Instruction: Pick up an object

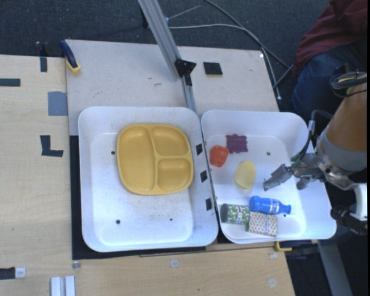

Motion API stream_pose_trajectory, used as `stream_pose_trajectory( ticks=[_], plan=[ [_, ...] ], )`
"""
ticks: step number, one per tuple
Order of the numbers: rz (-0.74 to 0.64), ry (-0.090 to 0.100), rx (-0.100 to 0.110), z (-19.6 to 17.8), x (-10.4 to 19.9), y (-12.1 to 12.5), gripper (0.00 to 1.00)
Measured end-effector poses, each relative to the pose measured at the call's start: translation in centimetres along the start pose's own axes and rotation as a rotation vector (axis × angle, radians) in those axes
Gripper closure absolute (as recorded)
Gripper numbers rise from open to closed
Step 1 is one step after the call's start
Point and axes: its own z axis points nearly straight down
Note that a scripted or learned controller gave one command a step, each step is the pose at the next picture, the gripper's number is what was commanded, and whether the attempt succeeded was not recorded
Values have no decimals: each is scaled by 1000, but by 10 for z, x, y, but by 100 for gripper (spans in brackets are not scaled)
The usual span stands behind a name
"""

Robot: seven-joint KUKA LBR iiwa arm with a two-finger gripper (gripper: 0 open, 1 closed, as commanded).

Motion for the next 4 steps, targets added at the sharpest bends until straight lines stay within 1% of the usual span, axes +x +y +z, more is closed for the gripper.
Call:
stream_pose_trajectory(
  ticks=[1, 2, 3, 4],
  plan=[
    [-2, 0, -2, 47, 9, -1, 0],
    [-1, 1, -4, 99, 10, -1, 0],
    [-3, -1, -10, 86, 10, 1, 100],
    [-1, -3, -10, 32, 1, 5, 100]
  ],
)
